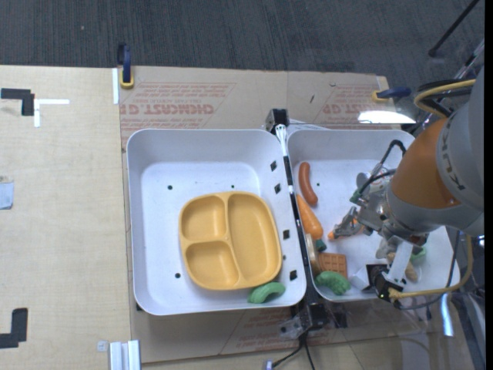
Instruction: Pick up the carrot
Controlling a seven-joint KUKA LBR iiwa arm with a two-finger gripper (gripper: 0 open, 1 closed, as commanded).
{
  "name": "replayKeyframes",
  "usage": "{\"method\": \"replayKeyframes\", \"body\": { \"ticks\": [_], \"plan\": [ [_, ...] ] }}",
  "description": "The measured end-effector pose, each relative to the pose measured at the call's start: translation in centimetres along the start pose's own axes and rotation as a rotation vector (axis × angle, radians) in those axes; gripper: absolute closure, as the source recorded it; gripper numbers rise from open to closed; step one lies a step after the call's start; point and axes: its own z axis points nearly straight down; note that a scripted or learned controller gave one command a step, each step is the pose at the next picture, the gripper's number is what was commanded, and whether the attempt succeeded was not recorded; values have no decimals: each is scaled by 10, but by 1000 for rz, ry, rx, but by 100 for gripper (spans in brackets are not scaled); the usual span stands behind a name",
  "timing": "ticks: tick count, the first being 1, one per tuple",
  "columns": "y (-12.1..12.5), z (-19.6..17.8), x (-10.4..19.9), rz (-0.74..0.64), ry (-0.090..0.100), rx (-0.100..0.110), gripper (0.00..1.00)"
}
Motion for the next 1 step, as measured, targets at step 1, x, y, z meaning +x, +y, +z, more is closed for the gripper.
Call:
{"method": "replayKeyframes", "body": {
  "ticks": [1],
  "plan": [
    [52, -198, 9, 39, -2, -5, 0]
  ]
}}
